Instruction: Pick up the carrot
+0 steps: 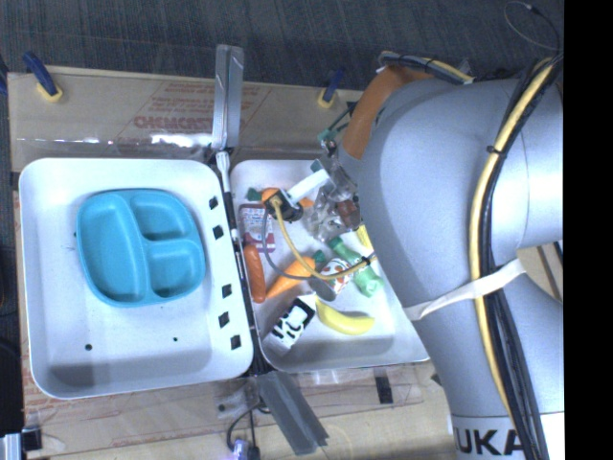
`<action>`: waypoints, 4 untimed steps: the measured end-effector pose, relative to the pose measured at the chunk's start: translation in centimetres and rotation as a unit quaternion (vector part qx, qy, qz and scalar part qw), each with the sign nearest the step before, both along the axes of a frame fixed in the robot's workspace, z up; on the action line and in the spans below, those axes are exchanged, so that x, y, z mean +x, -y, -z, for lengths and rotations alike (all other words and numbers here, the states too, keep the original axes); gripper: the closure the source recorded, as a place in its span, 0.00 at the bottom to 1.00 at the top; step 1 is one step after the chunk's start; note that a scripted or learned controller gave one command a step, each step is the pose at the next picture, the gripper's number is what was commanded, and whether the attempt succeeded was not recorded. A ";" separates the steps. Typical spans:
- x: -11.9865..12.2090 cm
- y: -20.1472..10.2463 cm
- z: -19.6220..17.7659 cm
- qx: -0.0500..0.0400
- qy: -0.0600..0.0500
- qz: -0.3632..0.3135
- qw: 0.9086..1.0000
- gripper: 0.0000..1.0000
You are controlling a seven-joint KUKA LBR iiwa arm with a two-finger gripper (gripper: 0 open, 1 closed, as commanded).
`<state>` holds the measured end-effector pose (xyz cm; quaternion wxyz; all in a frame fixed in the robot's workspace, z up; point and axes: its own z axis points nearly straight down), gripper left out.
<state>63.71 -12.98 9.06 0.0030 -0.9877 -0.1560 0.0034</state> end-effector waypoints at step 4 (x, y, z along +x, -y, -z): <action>-3.3 -8.6 -11.6 -0.002 0.003 0.052 0.999 1.00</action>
